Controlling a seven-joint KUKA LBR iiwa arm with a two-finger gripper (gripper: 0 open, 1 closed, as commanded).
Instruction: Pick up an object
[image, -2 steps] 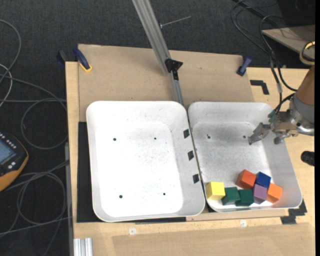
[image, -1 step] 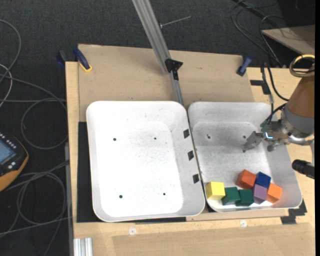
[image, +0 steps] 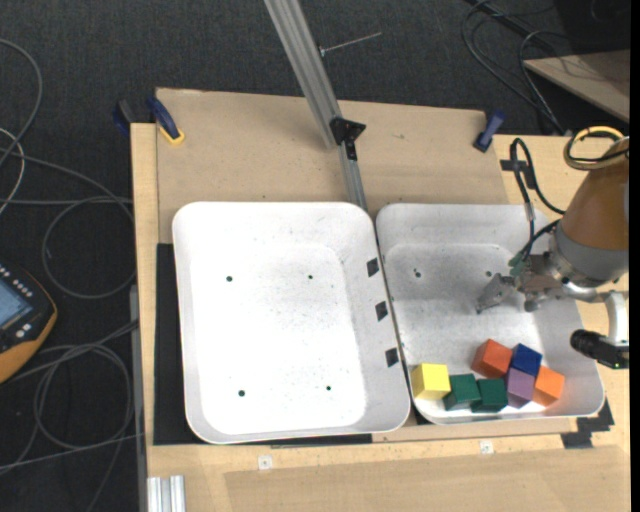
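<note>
Dark floor with loose cables lies all around a wooden bench (image: 250, 150), and two white bins sit side by side on it. The blocks are all in the right bin (image: 440, 250), bunched along its front edge toward the front right corner. A yellow block (image: 432, 379) sits at the left end of the bunch with a little room around it. Next come two green blocks (image: 475, 392), touching each other. Behind them is a red block (image: 492, 357), then a blue block (image: 526, 357), a purple block (image: 521, 383) and an orange block (image: 549, 382), all packed tight.

I think these blocks are small, light and hard, with flat sides that should not slip much. They will not squash or break. The yellow one looks easiest to take, by two flat sides facing each other.

The gripper (image: 497, 294) is over the middle of the right bin, well back from the blocks. Its fingers point to the left. I cannot tell if they are open or closed, and I see nothing between them. The left bin (image: 200, 240) sits beside it.
</note>
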